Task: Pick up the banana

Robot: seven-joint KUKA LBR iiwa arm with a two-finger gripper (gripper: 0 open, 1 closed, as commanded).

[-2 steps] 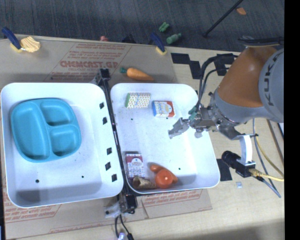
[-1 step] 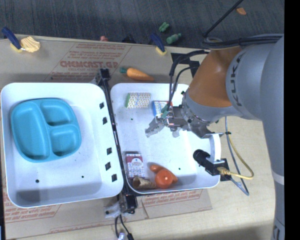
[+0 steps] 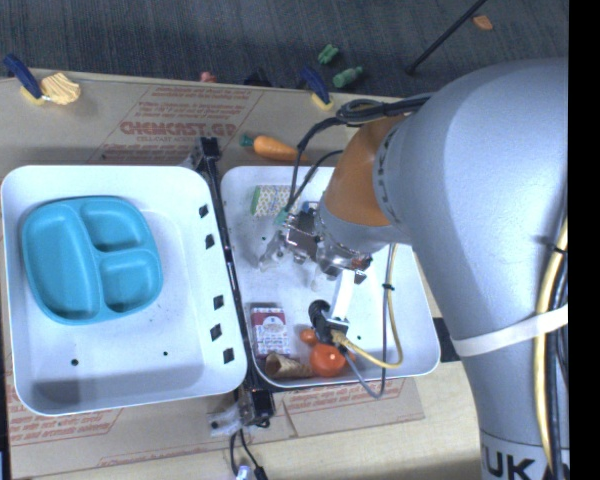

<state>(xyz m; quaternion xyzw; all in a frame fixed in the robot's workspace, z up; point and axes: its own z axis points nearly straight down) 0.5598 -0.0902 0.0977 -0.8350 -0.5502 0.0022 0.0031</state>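
Observation:
My gripper point(image 3: 273, 247) hangs low over the upper left part of the right bin point(image 3: 416, 313), just below a small green and white box point(image 3: 267, 200). The grey arm with its orange band point(image 3: 358, 183) covers much of that bin. I cannot make out a banana in the uncovered parts of either bin. Nothing shows between the gripper's tips from this angle.
A red packet point(image 3: 269, 328), a brown piece point(image 3: 288, 366) and an orange-red item point(image 3: 326, 357) lie at the right bin's front. A blue divided tray point(image 3: 88, 256) sits in the left bin point(image 3: 100, 383). An orange carrot point(image 3: 276, 148) lies on the bench behind the bins.

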